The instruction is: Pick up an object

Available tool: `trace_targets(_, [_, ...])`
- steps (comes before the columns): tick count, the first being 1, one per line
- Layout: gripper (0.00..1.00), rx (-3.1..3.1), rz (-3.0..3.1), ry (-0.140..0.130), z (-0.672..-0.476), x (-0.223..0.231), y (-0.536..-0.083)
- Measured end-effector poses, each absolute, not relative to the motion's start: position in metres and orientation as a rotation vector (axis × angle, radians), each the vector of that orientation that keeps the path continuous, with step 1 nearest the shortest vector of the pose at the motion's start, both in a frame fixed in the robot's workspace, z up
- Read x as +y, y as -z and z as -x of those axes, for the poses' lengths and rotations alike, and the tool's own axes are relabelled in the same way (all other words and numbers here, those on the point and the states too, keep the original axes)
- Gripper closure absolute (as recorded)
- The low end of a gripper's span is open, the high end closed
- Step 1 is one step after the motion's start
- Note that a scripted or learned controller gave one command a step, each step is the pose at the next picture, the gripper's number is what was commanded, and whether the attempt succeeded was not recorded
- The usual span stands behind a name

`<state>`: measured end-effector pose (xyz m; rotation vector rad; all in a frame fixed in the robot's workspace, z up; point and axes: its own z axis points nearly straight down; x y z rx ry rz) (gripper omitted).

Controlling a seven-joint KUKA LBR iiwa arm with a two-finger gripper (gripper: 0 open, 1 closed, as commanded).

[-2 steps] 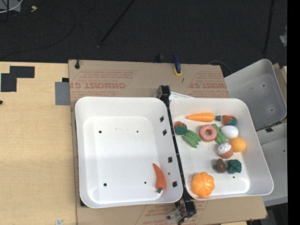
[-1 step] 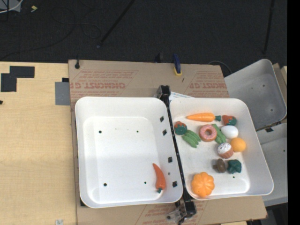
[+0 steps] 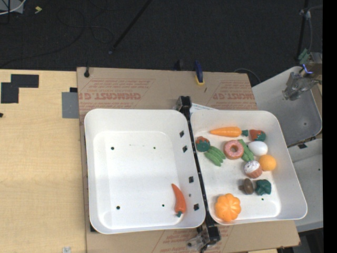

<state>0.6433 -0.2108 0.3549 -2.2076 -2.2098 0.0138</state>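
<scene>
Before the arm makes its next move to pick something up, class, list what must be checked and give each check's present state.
1. Gripper clear of both bins: ok, it sits beyond the right bin's far corner.
2. Finger state: cannot tell.
3. Isolated target available: ok, the chili pepper lies alone in the left bin.
4. Pumpkin free of neighbours: ok.
5. Donut free of neighbours: not ok, crowded.

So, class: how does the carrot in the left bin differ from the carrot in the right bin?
The left-bin carrot lies alone near its bin's lower right corner, pointing up and down; the right-bin carrot lies crosswise at the top, among other toy foods. The left-bin carrot looks redder, the right-bin carrot paler orange. Both are tapered and lie flat.
</scene>
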Motion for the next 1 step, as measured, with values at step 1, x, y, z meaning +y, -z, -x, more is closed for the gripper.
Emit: trace_targets(1, [1.0, -2.234, 2.224, 0.01, -0.6444, -0.1765, -0.4919])
